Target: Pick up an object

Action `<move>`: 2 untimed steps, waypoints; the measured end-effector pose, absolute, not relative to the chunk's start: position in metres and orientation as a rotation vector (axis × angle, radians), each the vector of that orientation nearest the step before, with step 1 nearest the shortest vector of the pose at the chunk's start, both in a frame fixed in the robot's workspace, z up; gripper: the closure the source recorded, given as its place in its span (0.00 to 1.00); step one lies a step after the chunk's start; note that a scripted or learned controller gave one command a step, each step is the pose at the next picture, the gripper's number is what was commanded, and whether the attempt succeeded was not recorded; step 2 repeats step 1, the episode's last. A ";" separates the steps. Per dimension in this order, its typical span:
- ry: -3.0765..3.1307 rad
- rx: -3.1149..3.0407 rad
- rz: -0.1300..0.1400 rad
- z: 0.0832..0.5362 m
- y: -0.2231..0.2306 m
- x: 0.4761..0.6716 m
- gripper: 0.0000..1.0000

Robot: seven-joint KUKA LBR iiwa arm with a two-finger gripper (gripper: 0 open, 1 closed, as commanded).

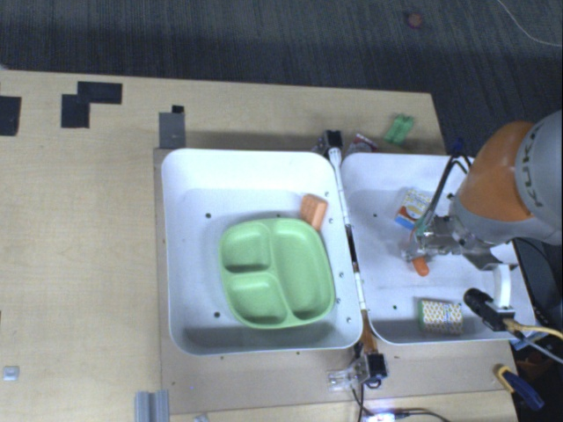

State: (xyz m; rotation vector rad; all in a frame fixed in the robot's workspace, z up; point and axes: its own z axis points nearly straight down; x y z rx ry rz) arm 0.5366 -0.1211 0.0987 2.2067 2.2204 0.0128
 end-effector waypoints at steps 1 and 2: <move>2.225 2.213 0.006 0.192 -0.066 0.529 1.00; 2.225 2.213 0.006 0.192 -0.066 0.529 1.00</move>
